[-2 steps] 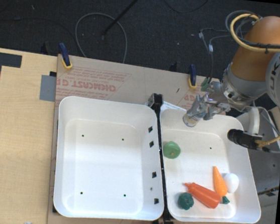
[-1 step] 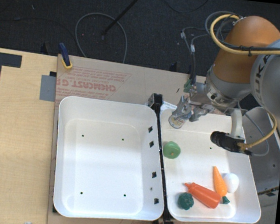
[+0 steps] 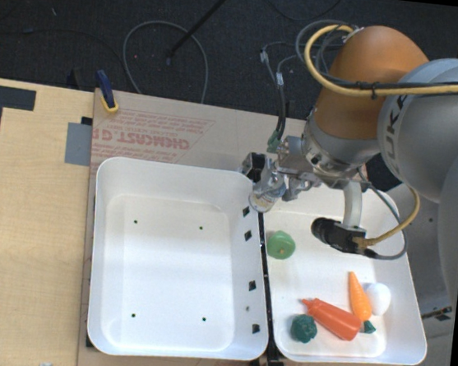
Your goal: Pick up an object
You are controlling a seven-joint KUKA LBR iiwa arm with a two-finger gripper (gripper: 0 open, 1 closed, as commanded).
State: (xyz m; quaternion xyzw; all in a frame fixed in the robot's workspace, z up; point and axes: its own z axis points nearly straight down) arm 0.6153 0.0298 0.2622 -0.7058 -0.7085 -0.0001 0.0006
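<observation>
While the pincer (image 3: 265,192), grip state impossible to tell, hangs at the green ball's (image 3: 280,244) eleven o'clock, descent may strike the bin divider (image 3: 255,256)

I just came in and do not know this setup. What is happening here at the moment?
A grey and orange arm reaches in from the right over two white bins. Its gripper hangs at the far end of the divide between them, just above a green ball in the right bin. The view shows nothing in its grasp. Two carrots, a white ball and a dark green piece lie near that bin's front.
</observation>
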